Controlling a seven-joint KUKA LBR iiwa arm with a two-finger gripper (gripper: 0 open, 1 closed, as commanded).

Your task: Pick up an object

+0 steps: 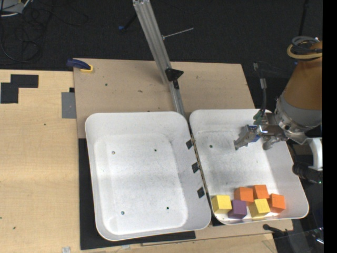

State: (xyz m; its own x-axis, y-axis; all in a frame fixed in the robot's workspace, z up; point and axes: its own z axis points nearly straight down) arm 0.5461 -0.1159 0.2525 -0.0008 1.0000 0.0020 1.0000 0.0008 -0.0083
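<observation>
Hand [254, 139] well above blocks [248, 200]

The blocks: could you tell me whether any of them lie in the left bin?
No: the blocks sit clustered at the near edge of the right bin, beside the left bin.

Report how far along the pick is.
Done: nothing lifted yet. The blocks, among them a yellow block, a purple block and an orange block, all sit clustered at the near end of the right bin. In hand: the gripper hangs above the bin's far half, away from the cluster. Left: reach a block, grasp, lift.
</observation>
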